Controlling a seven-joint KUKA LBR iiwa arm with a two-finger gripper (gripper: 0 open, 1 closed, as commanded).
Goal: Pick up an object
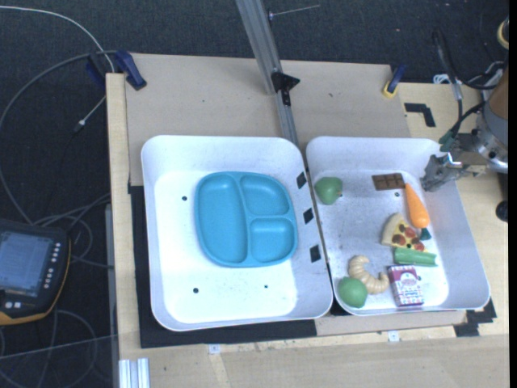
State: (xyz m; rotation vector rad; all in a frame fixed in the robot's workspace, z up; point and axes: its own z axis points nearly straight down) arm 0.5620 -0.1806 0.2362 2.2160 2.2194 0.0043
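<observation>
From the overhead camera I am looking down on a pale wooden bench (210,95) standing on a dark carpeted floor (48,136), with thin white cables trailing over the carpet at the left. A handheld control pendant with a grey screen and orange edge (28,275) is lying on the floor at the lower left. Blue clamps (129,69) are gripping the bench's far corners, and a slanted aluminium rail (260,35) is running down toward the gap between the bins.

The left shallow white bin (161,168) is holding a blue three-compartment plastic tray (245,217). The right shallow white bin (363,148) is carrying all the loose toy food: a green round apple-like piece (328,189) near its left wall, a small brown chocolate bar (388,182) toward the back, an orange carrot (416,206) just beside it to the right, a yellow pizza slice with coloured toppings (401,232), a green pepper-like strip (415,257) right below that, a tan curled croissant-like piece (367,273) touching a second green round fruit (352,292), and a red and white printed packet (407,286) at the front.

The grey two-finger gripper (436,175) is hanging over the right bin's back right corner, near the carrot's upper end. I cannot tell how it is set; nothing is showing between its tips.
</observation>
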